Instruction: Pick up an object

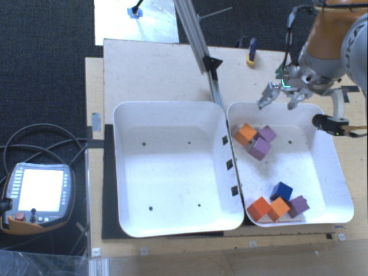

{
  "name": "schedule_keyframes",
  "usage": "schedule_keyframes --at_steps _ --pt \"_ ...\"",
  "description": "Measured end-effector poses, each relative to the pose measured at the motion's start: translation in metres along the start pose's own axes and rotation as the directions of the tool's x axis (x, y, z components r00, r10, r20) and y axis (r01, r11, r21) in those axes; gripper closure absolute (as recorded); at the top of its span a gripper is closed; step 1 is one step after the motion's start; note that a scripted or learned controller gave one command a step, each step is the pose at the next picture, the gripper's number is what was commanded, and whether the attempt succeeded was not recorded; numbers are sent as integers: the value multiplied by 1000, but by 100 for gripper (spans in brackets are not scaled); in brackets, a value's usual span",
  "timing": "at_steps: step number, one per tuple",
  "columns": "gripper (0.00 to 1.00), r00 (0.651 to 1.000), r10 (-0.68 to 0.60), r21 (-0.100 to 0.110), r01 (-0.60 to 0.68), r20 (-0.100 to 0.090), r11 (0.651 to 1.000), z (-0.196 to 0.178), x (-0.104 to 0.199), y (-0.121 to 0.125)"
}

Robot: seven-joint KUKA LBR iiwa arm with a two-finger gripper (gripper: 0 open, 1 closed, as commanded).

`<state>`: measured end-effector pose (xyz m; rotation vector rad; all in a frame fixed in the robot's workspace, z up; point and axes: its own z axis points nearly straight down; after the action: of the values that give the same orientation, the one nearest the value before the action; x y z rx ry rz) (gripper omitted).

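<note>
Counter (161,68): two white bins.
Gripper (281,101): fingers spread, holding nothing.
Orange block (246,134): just below gripper; likely light, rigid; grip opposite flat faces.

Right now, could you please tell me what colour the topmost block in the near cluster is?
Blue: the block sits in the right bin, clearest in the camera view.
</note>
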<state>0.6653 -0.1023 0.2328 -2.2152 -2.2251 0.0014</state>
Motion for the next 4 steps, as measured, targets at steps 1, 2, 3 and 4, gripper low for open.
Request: schedule_keyframes --at_steps 1,2,3,4 --pt "0 1000 -1 -3 1 1 1000 -2 0 1" --pt "0 1000 3 1 -3 1 1000 50 -9 -4" --pt "0 1000 3 -4 -3 1 1000 110 -12 0" --pt "0 1000 2 -21 -2 4 1000 118 -13 5"
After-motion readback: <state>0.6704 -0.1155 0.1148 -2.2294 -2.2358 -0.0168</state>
